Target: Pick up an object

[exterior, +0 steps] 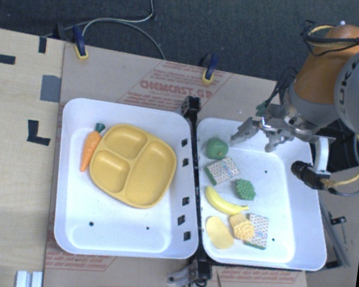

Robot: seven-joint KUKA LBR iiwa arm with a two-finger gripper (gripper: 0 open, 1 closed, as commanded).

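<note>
Overhead view of the tabletop (17,170) with two white bins; the right-hand bin (287,251) serves as landmark. The arm (339,69) enters from the right, and its pincer (260,135) hangs over the bin's far edge, the two fingers spread well apart — open, with nothing between them and touching nothing that can be made out.

Candidate things lie inside the right-hand bin. Nearest the pincer, in the bin's far-left part, sits a small green ball-shaped fruit (216,148); just toward the bin's middle from it lies a flat checked pad (223,170), and beside that a knobbly green piece (245,189). Nearer the bin's front edge lie a banana (224,203), a pale yellow disc (219,233), a yellow corn piece (243,229) and a second checked pad (259,230) — the last two touching.

These appear to be toy foods: probably light, fairly stiff and smooth-skinned, not fragile. The round green fruit may roll or squirt out of a pinch, so it is best taken across its middle, fingers lowered on either side. The banana would be gripped across its narrow width at mid-length.

Left of the right-hand bin, the other bin holds a yellow divided plate (131,164) and a carrot (89,149).
</note>
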